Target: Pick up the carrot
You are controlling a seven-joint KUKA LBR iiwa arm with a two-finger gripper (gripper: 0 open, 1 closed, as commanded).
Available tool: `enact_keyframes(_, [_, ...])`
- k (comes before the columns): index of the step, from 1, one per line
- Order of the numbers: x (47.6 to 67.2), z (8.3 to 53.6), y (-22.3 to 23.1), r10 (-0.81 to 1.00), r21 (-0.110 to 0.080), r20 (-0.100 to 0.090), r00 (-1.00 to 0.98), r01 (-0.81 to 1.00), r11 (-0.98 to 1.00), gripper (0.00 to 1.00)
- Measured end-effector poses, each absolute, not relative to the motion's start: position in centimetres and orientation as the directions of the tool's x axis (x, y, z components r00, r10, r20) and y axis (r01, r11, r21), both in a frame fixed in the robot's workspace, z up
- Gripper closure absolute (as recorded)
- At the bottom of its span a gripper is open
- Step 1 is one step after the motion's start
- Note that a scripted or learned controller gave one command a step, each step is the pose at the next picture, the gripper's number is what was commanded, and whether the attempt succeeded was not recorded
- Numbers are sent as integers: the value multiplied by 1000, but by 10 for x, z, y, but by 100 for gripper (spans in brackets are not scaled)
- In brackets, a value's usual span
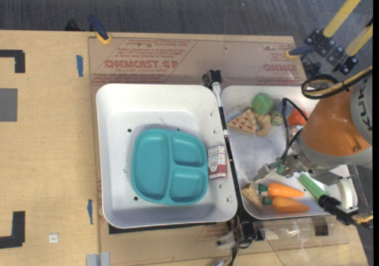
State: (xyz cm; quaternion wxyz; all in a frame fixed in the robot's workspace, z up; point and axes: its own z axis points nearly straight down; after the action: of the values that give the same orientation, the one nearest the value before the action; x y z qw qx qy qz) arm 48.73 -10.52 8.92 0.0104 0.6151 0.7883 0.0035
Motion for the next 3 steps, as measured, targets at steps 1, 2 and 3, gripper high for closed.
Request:
enact_keyframes(1, [486, 89, -117, 807, 11, -12, -590, 807, 590, 0])
enact_keyframes(2, [488, 89, -120, 419, 7, -20, -908, 419, 908, 0])
enact_keyframes(3, [491, 98, -119, 420, 11, -24, -907, 420, 907, 100])
